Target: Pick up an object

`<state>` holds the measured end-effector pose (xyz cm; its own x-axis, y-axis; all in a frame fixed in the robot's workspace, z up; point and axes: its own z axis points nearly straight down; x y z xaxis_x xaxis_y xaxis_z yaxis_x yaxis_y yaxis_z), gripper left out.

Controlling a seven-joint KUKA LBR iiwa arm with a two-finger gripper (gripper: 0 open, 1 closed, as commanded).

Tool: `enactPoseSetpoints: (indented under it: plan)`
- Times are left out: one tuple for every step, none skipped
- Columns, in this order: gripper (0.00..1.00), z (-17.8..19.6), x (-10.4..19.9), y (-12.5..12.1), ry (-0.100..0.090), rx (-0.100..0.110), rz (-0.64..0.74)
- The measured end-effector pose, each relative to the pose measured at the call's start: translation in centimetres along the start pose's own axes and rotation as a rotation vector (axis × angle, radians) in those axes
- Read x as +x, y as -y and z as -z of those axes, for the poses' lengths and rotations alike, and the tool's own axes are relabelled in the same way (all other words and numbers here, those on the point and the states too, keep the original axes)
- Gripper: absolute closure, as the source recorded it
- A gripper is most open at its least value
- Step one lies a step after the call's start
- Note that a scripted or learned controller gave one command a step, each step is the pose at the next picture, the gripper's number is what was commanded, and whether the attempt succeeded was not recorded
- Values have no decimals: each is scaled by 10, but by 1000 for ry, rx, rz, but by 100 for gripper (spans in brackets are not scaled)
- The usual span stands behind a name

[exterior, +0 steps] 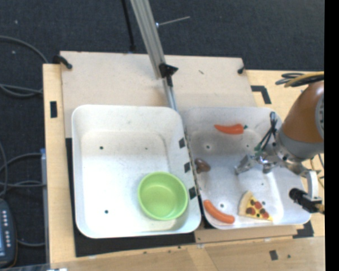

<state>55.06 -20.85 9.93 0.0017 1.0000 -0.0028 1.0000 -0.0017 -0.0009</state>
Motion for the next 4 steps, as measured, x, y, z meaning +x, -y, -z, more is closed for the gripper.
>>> enactPoseSetpoints:
  plan:
    - [100,13,0,-1,0,-6,-4]
    - [100,62,-5,-12,-1,-7,5]
    - [100,107,-9,-18,-1,-7,6]
    - [100,131,-10,-19,-2,-6,7]
